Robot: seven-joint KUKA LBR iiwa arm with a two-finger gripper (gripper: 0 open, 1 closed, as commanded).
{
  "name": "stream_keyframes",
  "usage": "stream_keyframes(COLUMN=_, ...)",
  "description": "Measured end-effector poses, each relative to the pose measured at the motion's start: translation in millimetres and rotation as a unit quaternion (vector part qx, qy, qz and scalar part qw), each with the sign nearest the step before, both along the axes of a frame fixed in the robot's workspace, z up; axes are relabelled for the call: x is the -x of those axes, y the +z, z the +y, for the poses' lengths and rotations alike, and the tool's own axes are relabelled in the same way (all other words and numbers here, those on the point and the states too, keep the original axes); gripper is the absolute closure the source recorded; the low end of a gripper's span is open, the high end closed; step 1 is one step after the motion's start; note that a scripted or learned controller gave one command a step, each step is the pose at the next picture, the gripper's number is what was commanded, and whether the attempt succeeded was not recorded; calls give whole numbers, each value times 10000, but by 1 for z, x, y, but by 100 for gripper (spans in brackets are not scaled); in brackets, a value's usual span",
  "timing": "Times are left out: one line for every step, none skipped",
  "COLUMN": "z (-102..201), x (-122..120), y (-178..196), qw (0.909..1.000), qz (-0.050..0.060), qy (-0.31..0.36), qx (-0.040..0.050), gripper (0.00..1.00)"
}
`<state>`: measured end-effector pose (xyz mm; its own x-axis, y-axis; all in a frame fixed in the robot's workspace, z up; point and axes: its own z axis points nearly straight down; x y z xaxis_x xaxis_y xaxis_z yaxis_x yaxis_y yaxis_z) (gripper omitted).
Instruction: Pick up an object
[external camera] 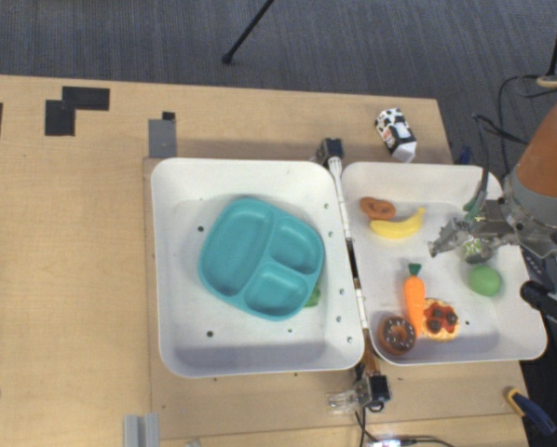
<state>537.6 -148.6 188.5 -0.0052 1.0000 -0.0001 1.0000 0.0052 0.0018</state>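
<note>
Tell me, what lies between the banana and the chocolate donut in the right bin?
In the camera view, the carrot lies between the banana and the chocolate donut, with bare white bin floor around it.

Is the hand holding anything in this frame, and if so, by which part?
Nothing is held. The hand hovers over the right bin, right of the banana and above-left of the green ball, with no object between its fingers.

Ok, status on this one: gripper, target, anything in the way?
Gripper over right bin, nothing visibly held. Banana, carrot, green ball lying loose nearby. Teal plate sits in left bin.
</note>
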Motion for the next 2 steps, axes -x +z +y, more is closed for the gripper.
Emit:
stream_keyframes(z=52, x=44, y=-89, qw=9916, qz=-13, qy=-1296, qx=-8, gripper=0)
stream_keyframes(z=52, x=43, y=-79, qw=9915, qz=-24, qy=-1299, qx=-3, gripper=100)
